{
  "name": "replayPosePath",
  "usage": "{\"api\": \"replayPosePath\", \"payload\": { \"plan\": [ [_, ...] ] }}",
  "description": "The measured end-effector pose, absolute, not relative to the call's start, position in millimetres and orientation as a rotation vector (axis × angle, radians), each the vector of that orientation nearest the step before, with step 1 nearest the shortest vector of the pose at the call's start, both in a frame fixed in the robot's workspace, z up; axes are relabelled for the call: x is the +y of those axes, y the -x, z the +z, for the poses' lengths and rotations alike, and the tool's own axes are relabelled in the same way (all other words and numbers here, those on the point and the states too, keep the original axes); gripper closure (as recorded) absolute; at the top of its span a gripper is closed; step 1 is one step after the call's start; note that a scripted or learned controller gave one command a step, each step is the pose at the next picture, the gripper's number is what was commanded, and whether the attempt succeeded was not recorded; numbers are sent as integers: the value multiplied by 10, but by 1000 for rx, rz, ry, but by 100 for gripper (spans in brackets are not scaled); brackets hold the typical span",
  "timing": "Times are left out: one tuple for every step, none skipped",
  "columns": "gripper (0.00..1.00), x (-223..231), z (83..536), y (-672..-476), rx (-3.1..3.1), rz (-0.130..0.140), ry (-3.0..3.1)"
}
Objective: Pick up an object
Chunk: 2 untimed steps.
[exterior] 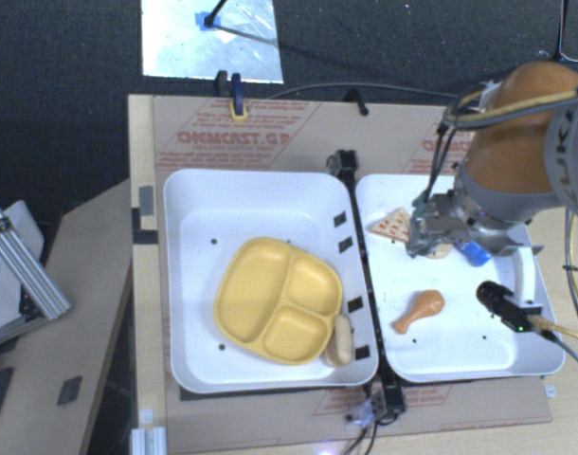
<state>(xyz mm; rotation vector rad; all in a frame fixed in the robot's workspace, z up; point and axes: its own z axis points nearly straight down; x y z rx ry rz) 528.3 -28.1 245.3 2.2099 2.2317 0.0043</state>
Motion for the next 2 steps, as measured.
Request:
{"api": "replayPosePath", "payload": {
  "plan": [
    [100, 310, 2415, -5241, 2234, 5, -2210],
    [100, 791, 2406, -5291, 2232, 4, -2211]
  ]
}}
